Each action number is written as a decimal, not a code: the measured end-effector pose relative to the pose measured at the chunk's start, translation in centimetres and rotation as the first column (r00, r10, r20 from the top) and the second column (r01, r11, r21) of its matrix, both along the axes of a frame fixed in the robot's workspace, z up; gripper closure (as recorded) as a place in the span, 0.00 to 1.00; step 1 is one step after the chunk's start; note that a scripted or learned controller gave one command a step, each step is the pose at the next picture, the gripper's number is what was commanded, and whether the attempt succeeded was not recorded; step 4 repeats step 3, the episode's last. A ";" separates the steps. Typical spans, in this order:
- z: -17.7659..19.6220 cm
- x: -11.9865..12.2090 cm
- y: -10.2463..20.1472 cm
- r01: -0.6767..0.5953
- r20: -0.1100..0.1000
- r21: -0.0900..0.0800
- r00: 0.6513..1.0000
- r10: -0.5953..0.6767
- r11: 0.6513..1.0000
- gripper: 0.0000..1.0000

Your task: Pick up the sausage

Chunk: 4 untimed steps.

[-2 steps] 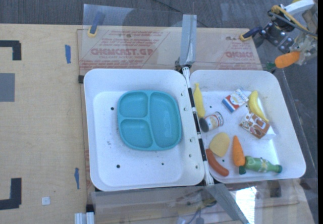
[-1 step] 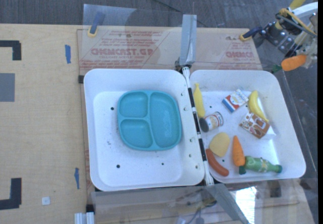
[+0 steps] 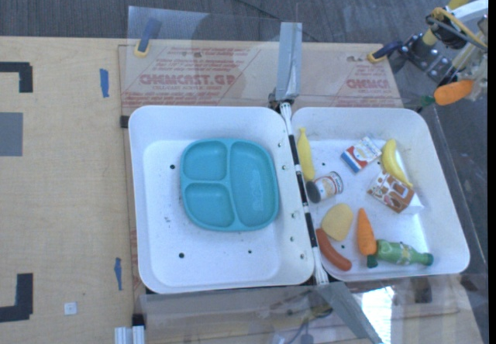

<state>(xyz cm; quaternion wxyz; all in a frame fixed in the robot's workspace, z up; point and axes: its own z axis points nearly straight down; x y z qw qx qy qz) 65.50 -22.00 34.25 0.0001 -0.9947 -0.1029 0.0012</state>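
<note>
Sausage (image 3: 333,251) looks light, smooth, slippery against the right bin (image 3: 446,180) wall; I'd pinch mid-length. My tool's state I cannot tell.

Plate (image 3: 230,184) in left bin (image 3: 147,203) (sausage (image 3: 333,250) in right).

The sausage (image 3: 332,251) is hemmed in by the bin divider (image 3: 304,203), a potato chip (image 3: 337,221) and a carrot (image 3: 365,232); open room is left above.
</note>
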 end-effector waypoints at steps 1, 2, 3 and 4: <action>0.0 0.0 0.0 -0.001 0.000 0.000 1.000 0.001 1.000 0.00; -13.2 -6.1 6.2 -0.045 0.000 0.003 0.999 0.045 0.999 0.00; -15.9 -9.5 13.1 -0.124 -0.001 0.003 0.992 0.124 0.992 0.00; -15.9 -9.5 13.1 -0.124 -0.001 0.003 0.992 0.124 0.992 0.00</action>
